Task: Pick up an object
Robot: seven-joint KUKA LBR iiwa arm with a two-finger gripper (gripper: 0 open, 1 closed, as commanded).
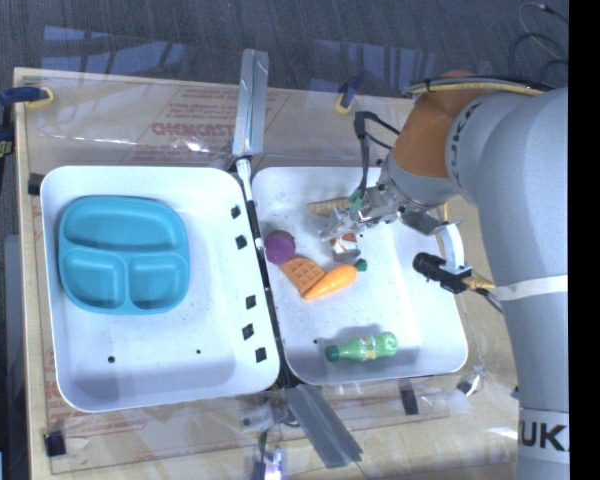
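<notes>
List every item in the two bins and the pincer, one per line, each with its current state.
Blue divided tray: lying flat in the left bin, compartments up.
Purple ball-like toy: resting in the right bin.
Waffle toy: lying flat, touching the carrot.
Carrot: on its side.
Green bottle: on its side, near the front wall.
Pincer: lowered among small items at the right bin's back; grip unclear.

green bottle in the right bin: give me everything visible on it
The small green plastic toy bottle lies on its side near the front wall of the right shallow white bin, long axis running roughly left to right. Its body is bright, glossy green with a paler band around the middle, and one darker green end points left. It rests on the bin floor, apart from the orange toy carrot further back. Nothing else touches it.
</notes>
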